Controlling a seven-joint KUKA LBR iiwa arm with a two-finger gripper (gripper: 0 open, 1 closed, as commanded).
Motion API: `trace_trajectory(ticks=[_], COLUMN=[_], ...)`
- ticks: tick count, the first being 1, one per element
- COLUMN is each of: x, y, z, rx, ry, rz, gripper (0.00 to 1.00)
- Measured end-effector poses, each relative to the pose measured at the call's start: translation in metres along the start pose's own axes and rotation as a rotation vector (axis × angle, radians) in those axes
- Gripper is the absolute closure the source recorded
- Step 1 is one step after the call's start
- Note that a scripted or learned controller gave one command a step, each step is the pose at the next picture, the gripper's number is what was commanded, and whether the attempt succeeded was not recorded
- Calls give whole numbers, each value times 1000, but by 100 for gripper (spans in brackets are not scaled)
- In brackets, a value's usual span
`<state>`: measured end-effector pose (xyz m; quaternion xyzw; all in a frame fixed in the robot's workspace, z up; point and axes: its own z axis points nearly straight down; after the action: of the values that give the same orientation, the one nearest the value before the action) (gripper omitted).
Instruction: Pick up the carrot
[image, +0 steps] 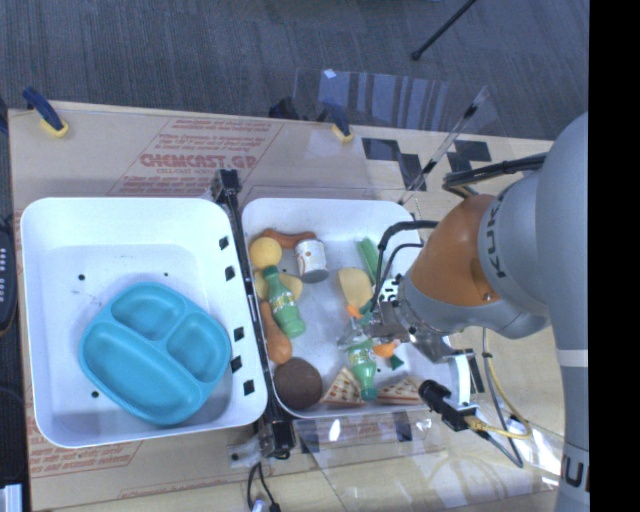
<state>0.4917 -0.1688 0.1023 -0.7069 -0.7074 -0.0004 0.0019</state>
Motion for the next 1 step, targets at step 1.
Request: trace_trajectory(ticks=[1], x=[46], y=[32], z=[-105], rx=[-1], ry=[0], rz=[169], gripper=[100])
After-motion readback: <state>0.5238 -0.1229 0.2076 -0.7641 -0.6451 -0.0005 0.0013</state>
